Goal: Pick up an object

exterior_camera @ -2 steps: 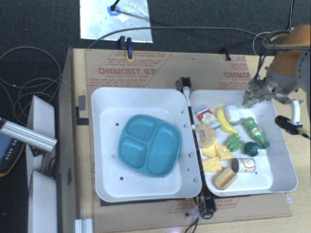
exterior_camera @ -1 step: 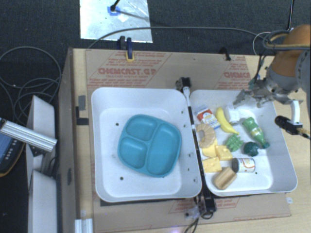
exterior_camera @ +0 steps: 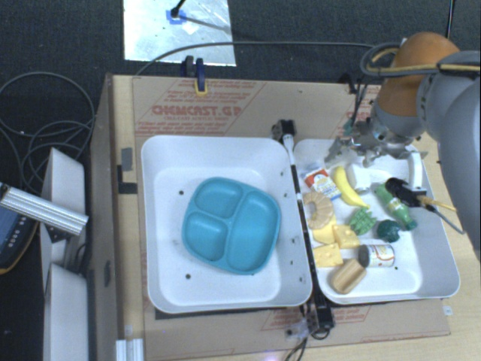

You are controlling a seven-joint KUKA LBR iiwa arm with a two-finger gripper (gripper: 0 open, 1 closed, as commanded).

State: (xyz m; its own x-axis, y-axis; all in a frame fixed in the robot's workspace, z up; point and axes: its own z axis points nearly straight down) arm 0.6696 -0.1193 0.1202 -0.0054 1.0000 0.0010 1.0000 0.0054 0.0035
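Note:
My gripper (exterior_camera: 352, 153) hangs over the back of the right bin (exterior_camera: 440, 273), just behind a yellow banana (exterior_camera: 347, 187). Its fingers look spread, so it is open with nothing between them. Several toy foods lie in this bin: a red and white packet (exterior_camera: 317, 180), a round tan cracker (exterior_camera: 319, 210), yellow cheese wedges (exterior_camera: 328, 256), a green broccoli (exterior_camera: 362, 221), a green bottle (exterior_camera: 395, 206), a small can (exterior_camera: 378, 255) and a tan bread roll (exterior_camera: 347, 276).
The left bin (exterior_camera: 161, 201) holds a blue divided plate (exterior_camera: 230, 226). A black divider rail (exterior_camera: 297, 209) runs between the two bins. The arm (exterior_camera: 440, 89) comes in from the upper right. Cables lie on the dark floor to the left.

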